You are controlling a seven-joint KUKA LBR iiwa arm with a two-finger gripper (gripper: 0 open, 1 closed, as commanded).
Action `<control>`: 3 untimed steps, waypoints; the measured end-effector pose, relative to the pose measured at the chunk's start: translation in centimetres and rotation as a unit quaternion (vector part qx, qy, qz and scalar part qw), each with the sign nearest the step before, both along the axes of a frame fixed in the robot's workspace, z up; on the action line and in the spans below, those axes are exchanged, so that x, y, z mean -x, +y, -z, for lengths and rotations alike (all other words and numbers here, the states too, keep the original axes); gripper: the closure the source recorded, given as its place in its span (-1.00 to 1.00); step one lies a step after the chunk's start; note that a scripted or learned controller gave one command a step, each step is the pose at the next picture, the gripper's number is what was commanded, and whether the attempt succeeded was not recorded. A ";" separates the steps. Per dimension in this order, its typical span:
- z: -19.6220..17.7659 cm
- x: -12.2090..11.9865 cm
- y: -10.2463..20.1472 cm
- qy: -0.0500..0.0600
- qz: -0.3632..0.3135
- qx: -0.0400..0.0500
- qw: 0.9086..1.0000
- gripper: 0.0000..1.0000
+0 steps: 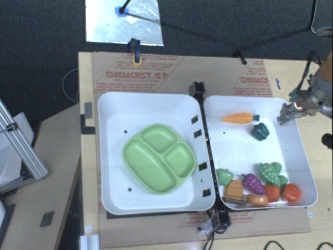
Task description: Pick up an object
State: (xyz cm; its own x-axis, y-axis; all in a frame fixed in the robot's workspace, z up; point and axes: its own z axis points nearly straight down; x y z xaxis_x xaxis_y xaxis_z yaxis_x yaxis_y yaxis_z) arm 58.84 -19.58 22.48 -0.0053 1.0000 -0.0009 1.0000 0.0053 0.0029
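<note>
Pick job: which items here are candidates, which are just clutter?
Job:
gripper
carrot
dark green toy
toy food pile
right bin

Lying about:
green divided plate
left bin
foil sheet
clamp

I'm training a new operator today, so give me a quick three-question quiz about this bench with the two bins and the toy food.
1. True or false: the green divided plate lies in the left bin.
2. Which toy lies nearest the gripper? A) carrot B) tomato C) purple grapes
3. Fill in: most of the toy food is piled along the right bin's ____ edge.

Key: 1 true. 2 A. 3 near (bottom in the camera view).
</note>
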 end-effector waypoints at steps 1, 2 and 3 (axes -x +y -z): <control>-0.7 1.1 4.4 0.001 -0.001 -0.001 1.000 1.00; 0.4 2.7 8.9 0.002 -0.001 -0.001 1.000 1.00; -0.6 4.5 14.3 0.001 -0.002 -0.001 1.000 1.00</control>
State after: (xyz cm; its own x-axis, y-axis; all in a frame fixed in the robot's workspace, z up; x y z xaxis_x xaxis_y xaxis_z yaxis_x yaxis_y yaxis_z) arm 54.34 -5.25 23.10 -0.0095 1.0000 0.0019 1.0000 0.0095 0.0003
